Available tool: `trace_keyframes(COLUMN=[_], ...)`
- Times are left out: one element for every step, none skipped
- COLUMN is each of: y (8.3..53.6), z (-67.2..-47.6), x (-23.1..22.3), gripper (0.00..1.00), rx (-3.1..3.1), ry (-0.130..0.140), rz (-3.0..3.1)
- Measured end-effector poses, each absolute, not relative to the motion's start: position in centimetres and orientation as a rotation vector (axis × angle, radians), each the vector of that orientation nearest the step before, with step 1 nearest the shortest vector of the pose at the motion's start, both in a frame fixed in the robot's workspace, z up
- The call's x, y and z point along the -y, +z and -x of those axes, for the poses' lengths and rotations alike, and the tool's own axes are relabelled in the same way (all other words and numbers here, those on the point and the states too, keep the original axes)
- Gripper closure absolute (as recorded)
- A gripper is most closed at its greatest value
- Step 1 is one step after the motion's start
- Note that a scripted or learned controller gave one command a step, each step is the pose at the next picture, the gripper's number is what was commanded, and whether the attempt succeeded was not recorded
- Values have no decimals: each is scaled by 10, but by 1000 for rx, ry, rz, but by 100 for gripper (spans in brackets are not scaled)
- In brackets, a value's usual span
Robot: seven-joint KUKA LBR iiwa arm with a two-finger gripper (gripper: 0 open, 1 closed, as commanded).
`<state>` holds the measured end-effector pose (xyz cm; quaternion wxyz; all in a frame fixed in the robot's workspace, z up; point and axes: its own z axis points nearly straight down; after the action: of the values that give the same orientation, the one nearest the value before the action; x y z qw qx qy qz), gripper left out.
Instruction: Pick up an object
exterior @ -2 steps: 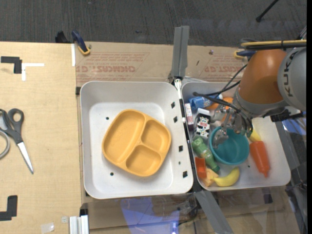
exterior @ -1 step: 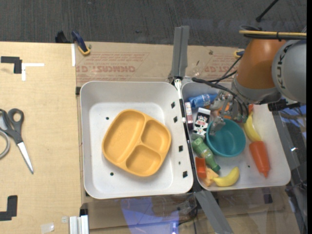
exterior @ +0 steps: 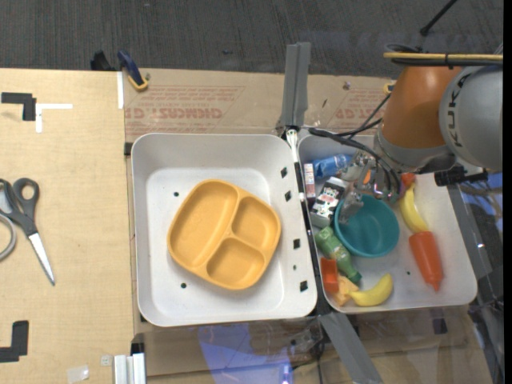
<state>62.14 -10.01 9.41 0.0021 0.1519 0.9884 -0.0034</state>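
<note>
Hovering low over the right bin (exterior: 460,294), tool (exterior: 362,184) at the far rim of the teal bowl (exterior: 368,229), presumably lining up a grasp; tool state: cannot tell. Crowding that bin: bowl, two bananas (exterior: 373,291), carrot (exterior: 426,259), green bottle (exterior: 334,251). Holding only a yellow plate (exterior: 224,234): left bin (exterior: 152,214).

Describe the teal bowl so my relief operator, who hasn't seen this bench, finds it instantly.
Look at the right-hand white bin, the crowded one under the grey and orange arm. Near its middle sits the teal bowl, with a yellow banana in front of it and an orange carrot to its right. It is the only round, open, blue-green item there.
</note>
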Motion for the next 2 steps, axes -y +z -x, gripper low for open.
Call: trace_keyframes(y=[94, 104], z=[-586, -588], x=[160, 160], gripper=[0, 100], rx=[-3132, -3125], ry=[-1, -2], rz=[-180, -178])
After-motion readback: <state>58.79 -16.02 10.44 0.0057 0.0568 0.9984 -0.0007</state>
